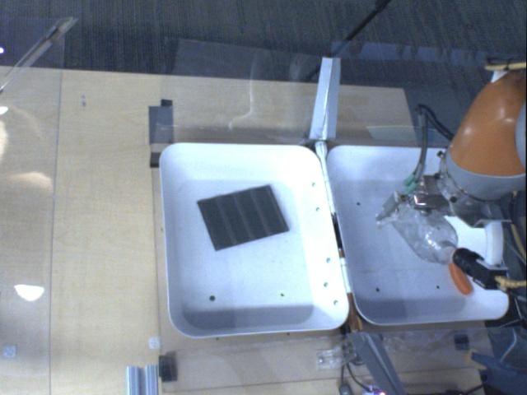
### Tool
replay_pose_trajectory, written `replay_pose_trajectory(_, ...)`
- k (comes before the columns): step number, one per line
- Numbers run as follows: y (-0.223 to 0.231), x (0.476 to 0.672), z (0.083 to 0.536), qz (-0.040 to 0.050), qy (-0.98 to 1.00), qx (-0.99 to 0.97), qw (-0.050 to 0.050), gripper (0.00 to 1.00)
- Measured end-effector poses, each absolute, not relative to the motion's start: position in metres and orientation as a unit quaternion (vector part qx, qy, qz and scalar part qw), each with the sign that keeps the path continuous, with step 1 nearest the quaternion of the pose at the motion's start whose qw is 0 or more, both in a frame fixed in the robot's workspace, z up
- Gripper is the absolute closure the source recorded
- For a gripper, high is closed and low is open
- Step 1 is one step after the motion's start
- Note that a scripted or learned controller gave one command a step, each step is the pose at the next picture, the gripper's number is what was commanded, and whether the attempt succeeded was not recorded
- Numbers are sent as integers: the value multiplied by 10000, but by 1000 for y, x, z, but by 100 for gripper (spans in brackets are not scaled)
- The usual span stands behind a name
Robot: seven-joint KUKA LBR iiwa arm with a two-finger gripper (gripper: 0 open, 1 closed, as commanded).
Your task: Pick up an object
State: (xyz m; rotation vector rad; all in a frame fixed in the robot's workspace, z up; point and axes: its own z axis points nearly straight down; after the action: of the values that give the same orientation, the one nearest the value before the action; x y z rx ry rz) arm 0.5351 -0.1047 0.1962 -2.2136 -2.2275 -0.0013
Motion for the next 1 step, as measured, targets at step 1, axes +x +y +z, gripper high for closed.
replay_pose_trajectory(1,-170,554,146,-5,-7454,-6666,-4,0)
